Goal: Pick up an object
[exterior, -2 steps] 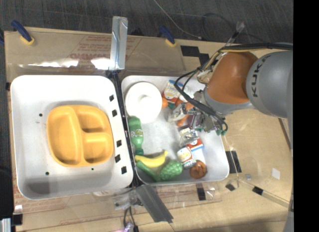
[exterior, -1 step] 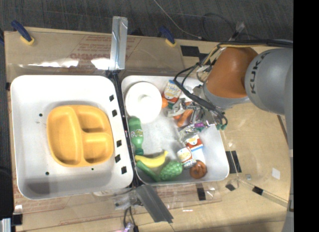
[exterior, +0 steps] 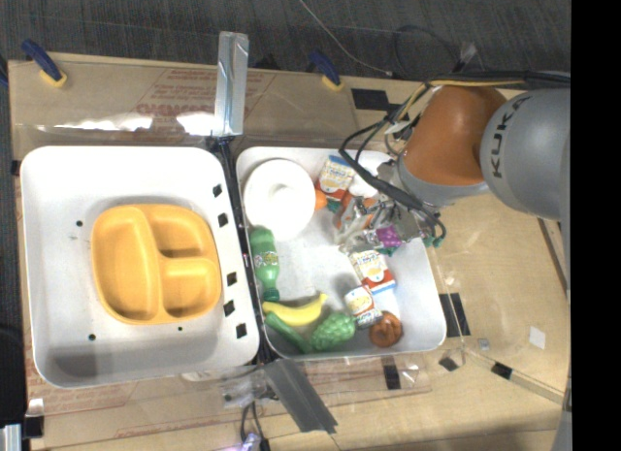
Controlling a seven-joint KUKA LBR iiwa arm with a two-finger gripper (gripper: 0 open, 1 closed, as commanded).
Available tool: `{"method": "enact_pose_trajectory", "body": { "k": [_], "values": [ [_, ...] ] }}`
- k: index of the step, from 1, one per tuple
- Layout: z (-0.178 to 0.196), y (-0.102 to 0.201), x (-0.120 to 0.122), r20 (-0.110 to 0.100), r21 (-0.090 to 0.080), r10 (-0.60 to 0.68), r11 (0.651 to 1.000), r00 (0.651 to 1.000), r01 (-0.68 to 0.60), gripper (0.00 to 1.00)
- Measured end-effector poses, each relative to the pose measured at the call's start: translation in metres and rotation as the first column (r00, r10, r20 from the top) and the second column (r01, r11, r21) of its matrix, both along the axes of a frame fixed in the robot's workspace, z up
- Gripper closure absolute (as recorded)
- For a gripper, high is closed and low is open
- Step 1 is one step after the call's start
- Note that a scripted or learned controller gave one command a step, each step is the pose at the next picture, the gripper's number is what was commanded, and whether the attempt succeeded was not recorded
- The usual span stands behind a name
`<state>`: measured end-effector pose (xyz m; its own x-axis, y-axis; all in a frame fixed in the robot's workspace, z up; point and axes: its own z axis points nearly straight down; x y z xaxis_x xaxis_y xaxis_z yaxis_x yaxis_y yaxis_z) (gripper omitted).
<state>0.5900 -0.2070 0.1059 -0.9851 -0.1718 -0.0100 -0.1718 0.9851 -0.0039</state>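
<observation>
Several small items crowd the right bin [exterior: 434,296] beneath the gripper [exterior: 374,226], whose grip state cannot be told from above. Just beside it lie a purple piece [exterior: 388,238] and a small carton [exterior: 372,267]; a banana [exterior: 296,311] sits farther off. A clean pick likely needs one isolated target. Brown cardboard [exterior: 505,284] covers the bench over dark carpet [exterior: 116,3].

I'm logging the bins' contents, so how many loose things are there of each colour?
Yellow: 2, the divided plastic tray and the banana
White: 1, the round plate
Green: 2, the bottle and the knobbly toy vegetable
Brown: 1, the small round item
White-and-orange cartons: 3
Total: 9
</observation>
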Motion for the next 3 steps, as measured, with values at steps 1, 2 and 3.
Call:
{"method": "enact_pose_trajectory", "body": {
  "k": [1,2,3],
  "values": [
    [0.0,0.0,0.0,-0.001,0.0,0.001,1.0,1.0,-0.001,0.0],
    [-0.012,-0.004,0.019,-0.006,0.001,-0.025,1.0,1.0,0.025,0.0],
    [-0.013,-0.002,-0.043,-0.008,0.002,0.11,0.994,0.994,-0.11,0.0]
  ]
}}
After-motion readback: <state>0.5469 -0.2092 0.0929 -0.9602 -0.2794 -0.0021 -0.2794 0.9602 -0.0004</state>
